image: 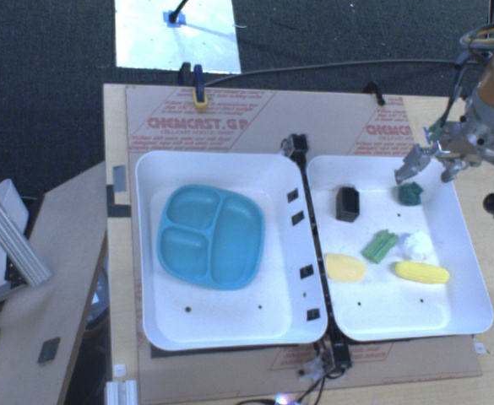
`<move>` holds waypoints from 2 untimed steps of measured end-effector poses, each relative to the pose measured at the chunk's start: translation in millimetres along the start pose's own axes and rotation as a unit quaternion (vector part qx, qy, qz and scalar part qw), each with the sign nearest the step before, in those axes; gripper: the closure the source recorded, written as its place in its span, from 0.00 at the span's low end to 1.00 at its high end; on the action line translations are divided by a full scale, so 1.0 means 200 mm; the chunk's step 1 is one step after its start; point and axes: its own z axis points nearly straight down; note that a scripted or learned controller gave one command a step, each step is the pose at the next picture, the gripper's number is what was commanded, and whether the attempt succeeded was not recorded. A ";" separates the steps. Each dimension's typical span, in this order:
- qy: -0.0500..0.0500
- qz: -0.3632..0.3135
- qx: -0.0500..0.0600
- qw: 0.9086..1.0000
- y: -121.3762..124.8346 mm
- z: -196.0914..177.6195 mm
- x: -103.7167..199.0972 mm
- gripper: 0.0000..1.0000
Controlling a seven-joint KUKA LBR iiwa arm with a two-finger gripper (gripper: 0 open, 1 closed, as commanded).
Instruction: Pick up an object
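Teal object (410, 194) lies just below the open end effector (431, 166).

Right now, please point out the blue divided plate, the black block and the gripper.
blue divided plate (211, 235), camera view, centre ridge.
black block (347, 203), camera view, top face.
gripper (431, 165), camera view, between fingertips.

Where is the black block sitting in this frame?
The black block lies in the right bin, near its upper left corner beside the divider, left of the dark green object.
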 end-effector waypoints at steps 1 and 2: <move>-0.001 -0.001 -0.005 1.000 0.01 -0.03 0.00 0.00; -0.001 0.000 -0.003 1.000 -0.01 0.18 0.01 0.00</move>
